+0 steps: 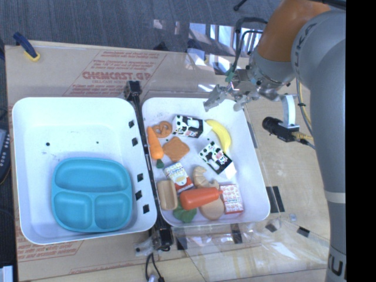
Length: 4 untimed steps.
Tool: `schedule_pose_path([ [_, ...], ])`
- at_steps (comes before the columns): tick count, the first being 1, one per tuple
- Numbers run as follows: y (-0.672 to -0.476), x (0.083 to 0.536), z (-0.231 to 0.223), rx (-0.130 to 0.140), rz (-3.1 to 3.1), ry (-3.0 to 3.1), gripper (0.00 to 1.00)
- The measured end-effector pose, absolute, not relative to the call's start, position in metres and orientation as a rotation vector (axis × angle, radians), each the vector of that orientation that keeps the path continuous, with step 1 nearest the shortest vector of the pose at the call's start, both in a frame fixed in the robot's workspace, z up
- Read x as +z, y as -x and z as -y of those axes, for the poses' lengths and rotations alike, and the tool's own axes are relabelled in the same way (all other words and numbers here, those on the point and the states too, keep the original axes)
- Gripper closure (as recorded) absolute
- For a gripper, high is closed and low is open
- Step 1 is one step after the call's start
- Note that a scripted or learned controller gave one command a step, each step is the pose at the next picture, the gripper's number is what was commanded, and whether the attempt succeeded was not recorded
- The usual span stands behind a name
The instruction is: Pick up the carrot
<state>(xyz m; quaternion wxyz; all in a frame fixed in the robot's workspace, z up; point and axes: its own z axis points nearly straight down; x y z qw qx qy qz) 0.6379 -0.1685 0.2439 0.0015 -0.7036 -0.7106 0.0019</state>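
Observation:
The carrot (154, 144) is a slim orange piece lying lengthwise along the left wall of the right bin (254, 157), beside a pretzel and a brown toast slice. My gripper (225, 103) hovers over the far rim of that bin, well up and to the right of the carrot. It is open, with one finger (210, 104) pointing left and nothing between the two. A thicker red-orange vegetable (200, 197) with green leaves lies near the bin's front.
The right bin also holds a banana (221, 133), two cow-patterned cartons (188, 126), bread pieces and small boxes, packed closely. The left bin (35, 128) holds a blue divided plate (92, 194). A black clamp (134, 90) sits between the bins.

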Motion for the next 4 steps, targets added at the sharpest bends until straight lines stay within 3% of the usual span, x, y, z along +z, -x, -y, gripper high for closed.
schedule_pose_path([
  [1,-0.638,0.123,0.105,-0.007,2.410,2.031,0.00],
  [2,-0.592,0.102,0.102,-0.003,2.596,1.815,0.00],
  [3,-0.591,0.109,0.101,0.002,2.594,1.801,1.00],
  [4,-0.519,0.195,0.050,-0.005,2.631,1.721,1.00],
])
